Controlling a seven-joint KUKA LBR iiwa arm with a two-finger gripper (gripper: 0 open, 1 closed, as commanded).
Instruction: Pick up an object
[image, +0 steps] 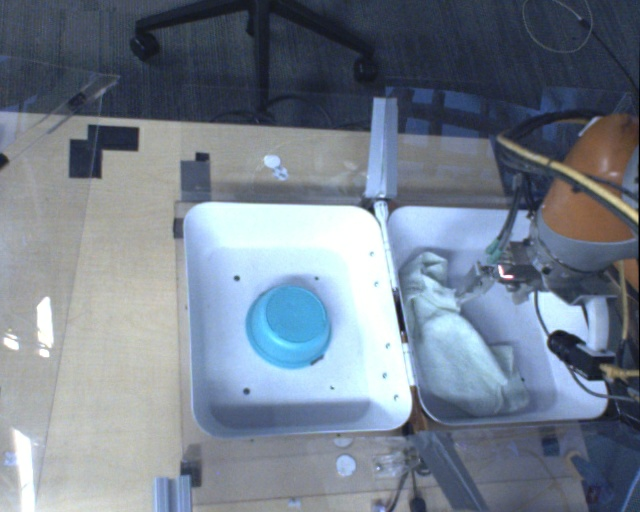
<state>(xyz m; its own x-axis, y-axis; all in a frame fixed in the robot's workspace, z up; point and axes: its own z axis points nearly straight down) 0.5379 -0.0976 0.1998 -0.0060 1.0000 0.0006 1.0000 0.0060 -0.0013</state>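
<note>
Two things are on offer for the pick: a white cloth (455, 345) lying crumpled along the left side of the right bin (575, 400), and a blue bowl (289, 325) sitting mouth-down near the middle of the left bin (215, 250). Neither looks lifted, so the pick isn't done yet, as far as I can judge. The pincer (485, 278) is low over the right bin, just beside or touching the cloth's upper end, w/ the arm (590, 200) coming in from the right; it's too small and blurred to tell how wide it stands or whether it has any cloth in it. Left to do, prob.: close on the cloth and raise it off the bin. Both bins rest on the wooden worktop (110, 330).
</note>
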